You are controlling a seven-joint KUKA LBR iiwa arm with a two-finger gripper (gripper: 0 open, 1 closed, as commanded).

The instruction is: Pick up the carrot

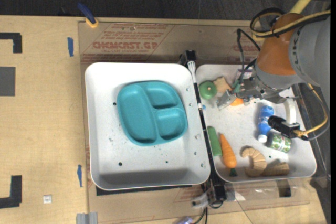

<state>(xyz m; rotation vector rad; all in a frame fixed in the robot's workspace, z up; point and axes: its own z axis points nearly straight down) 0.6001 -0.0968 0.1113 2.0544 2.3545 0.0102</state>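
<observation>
The carrot (227,150), orange with a small green stem end, lies lengthwise near the front left of the right bin (304,165). It rests beside a long green vegetable (213,141). My gripper (230,98) is down in the back part of that bin, well behind the carrot and apart from it. A small orange piece (238,103) lies right at the gripper's tip; whether it is held is unclear. The grey arm with its orange band (275,55) comes in from the right.
A green round fruit (208,89) and a tan piece (222,84) sit just left of the gripper. A blue bottle (265,117), a green can (280,142), a croissant (253,153) and a wooden block (269,168) fill the bin's right and front. The left bin holds a teal divided plate (152,111).
</observation>
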